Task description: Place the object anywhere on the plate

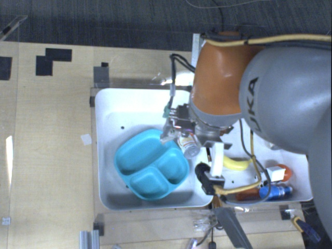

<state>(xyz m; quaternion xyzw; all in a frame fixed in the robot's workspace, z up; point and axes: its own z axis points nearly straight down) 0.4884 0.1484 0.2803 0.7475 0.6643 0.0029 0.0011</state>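
Plate [150,165]: blue, divided, in left bin [106,139]; nothing visibly resting on it.
Gripper [179,135]: above plate's right rim; finger state indiscernible.
Remaining: placement unconfirmed.

plate [150,165]: bright blue, plain, three compartments
left bin [109,139]: white, plain
arm [270,92]: grey, with an orange band
banana [236,163]: yellow, in the right bin
bottle [274,192]: blue, near the right bin's front edge
bench [46,154]: pale tan, with black blocky marks at its far left corner
floor [104,4]: dark grey, finely ribbed
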